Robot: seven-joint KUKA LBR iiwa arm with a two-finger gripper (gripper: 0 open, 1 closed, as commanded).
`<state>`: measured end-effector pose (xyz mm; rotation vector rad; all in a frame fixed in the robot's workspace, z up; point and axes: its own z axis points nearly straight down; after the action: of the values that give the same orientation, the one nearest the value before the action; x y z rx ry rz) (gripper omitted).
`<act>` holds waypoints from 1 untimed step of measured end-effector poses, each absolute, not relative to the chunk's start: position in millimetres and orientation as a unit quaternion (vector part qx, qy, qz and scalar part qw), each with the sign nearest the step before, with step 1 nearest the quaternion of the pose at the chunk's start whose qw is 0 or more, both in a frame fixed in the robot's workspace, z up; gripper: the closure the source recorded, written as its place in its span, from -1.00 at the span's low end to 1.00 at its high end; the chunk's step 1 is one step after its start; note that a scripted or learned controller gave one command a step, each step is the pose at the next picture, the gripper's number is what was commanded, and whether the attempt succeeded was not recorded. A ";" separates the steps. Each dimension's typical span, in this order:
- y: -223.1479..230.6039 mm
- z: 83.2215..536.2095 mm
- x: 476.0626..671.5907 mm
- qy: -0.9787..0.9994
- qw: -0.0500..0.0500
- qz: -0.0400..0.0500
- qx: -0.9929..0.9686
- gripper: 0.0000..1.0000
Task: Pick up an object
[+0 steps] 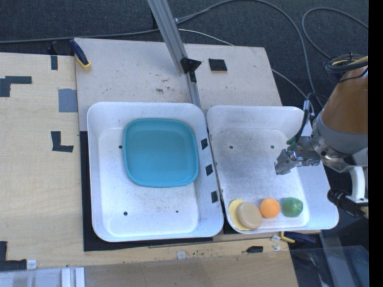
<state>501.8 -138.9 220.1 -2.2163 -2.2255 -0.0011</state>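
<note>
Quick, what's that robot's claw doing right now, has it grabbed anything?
Gripper: above the right bin, nothing visibly between its fingers; open or shut cannot be told.

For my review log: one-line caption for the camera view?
Gripper hovers over the right bin, above a tan disc, orange ball and green ball; blue plate in left bin.

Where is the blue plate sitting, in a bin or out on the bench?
In a bin. The blue plate lies flat inside the left white bin.

Bright, even light; slight softness.
</note>
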 end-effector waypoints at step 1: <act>-90.1 211.1 510.0 -0.708 0.001 0.000 -0.706 1.00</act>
<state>510.0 -90.1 211.1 -2.2166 -2.2244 0.0003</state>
